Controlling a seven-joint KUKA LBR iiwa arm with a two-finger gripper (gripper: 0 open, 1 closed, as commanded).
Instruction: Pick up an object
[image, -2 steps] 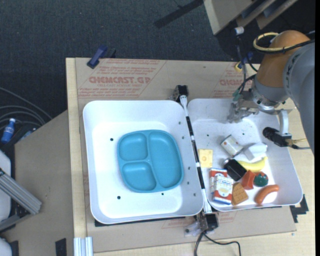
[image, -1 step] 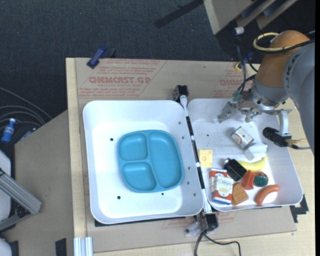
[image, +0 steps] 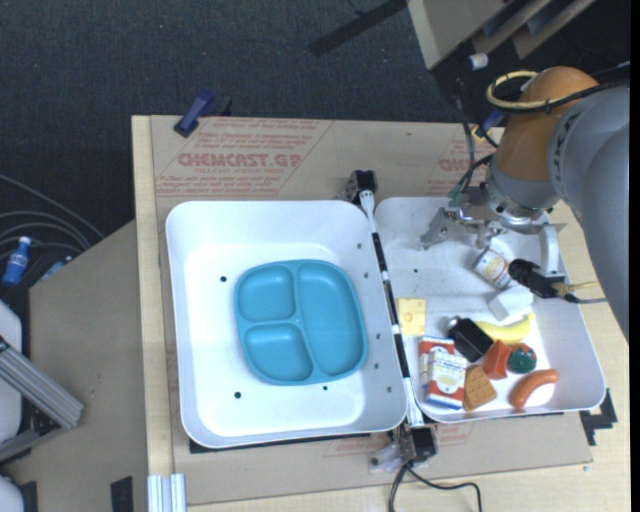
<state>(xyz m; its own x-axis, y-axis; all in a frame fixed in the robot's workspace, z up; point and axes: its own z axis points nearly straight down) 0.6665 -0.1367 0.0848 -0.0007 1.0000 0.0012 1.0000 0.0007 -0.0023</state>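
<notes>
Two white bins sit on the worktop (image: 150, 300): the left bin (image: 200, 260) holds one blue plate (image: 298, 320), the right bin (image: 575, 350) one banana (image: 508, 327), one sausage (image: 533, 387), one yellow card (image: 411, 315) and one small jar (image: 490, 265). The hand (image: 470, 225) hovers over the right bin's far end, near the jar; its grip I cannot tell.

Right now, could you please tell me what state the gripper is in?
Gripper: over the back of the right bin; open or closed cannot be told.
</notes>
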